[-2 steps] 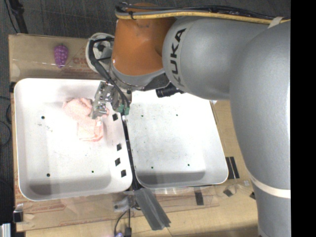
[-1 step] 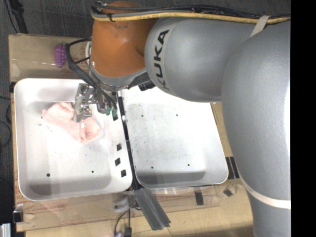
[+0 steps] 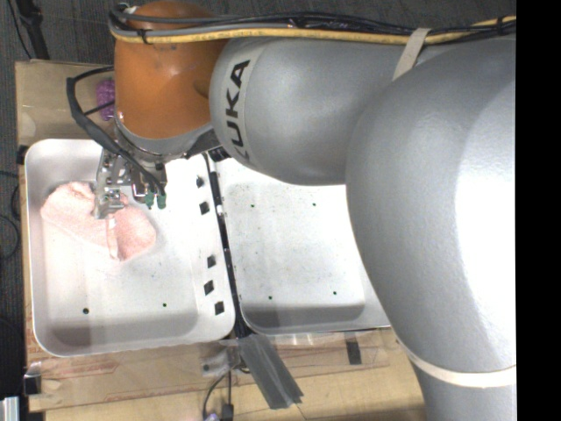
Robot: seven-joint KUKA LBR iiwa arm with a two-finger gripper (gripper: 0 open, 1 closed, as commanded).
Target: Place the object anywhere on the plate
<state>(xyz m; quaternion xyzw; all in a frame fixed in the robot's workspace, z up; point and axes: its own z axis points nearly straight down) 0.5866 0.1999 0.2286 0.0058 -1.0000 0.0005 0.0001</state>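
Two shallow white bins stand side by side on a wooden bench (image 3: 131, 375). The left bin (image 3: 53, 323) has small dark dots on its floor and a row of small black marks along its right wall. The right bin (image 3: 298, 261) touches it along a dark dividing line and also shows some small dark dots. In front of the bins, a grey bracket (image 3: 267, 371) lies on the bench. A small purple thing (image 3: 106, 97) sits behind the left bin, and dark carpet (image 3: 61, 16) lies beyond.
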